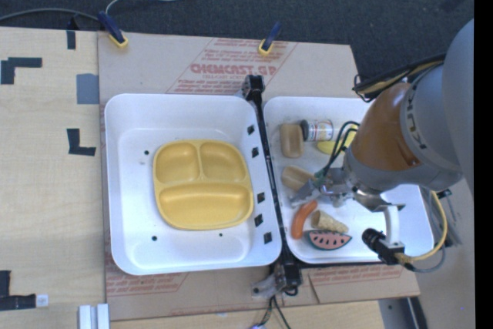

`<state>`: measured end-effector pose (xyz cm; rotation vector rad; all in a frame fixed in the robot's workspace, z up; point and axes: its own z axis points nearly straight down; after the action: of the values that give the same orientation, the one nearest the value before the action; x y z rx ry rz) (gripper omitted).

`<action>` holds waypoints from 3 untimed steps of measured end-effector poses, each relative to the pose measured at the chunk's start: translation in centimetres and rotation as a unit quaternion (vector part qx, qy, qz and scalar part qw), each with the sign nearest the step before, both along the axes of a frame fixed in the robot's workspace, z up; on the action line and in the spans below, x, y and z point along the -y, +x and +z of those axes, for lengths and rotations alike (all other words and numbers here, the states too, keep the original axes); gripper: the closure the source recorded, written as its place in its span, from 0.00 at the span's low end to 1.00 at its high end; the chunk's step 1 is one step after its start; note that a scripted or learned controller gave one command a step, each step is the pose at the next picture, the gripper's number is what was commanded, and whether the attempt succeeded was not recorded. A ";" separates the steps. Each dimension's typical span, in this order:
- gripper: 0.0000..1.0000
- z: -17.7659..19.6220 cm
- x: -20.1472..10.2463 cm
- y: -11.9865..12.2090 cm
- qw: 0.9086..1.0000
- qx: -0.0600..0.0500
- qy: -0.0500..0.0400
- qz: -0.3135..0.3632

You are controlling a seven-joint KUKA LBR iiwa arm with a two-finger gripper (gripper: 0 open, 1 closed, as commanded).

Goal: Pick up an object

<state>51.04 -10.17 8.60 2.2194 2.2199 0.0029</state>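
Two shallow white bins sit side by side on a cardboard sheet over a pale wooden bench. Nearest the viewer, along the front wall of the right bin [420, 231], lies a watermelon slice [330, 240], a flat wedge with a red face, dark seeds and a green rind. Just behind it rests a tan cone-shaped piece [329, 223], and to its left an orange carrot-like piece [303, 219], long and smooth, lying at a slant.

Above these the gripper [327, 190] hangs low over the middle of the right bin, at the end of the grey arm [447, 115] with its orange band. Its metal fingers reach toward a beige rounded block [296, 178], close to or touching it; whether they stand apart or together cannot be told, and nothing is seen held between them.

Farther back lie a second tan block [290, 139] with rounded corners, a small cylindrical can [318, 129] on its side with a pale label, and a yellow item [339, 144] partly hidden by cables.

The left bin [127, 189] holds a yellow plastic plate [203, 184], glossy, with three compartments. Beyond the bins, two yellow-and-blue clamps [114, 31] grip the cardboard's far edge, against dark carpet.
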 end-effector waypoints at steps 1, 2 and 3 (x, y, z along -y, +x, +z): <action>1.00 1.0 0.1 0.0 1.000 0.000 -0.001 0.000; 0.00 0.9 0.1 0.0 1.000 0.000 -0.001 0.000; 0.00 0.0 -0.7 5.7 1.000 0.000 0.000 0.001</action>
<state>56.76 -9.51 8.61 2.2180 2.2209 0.0027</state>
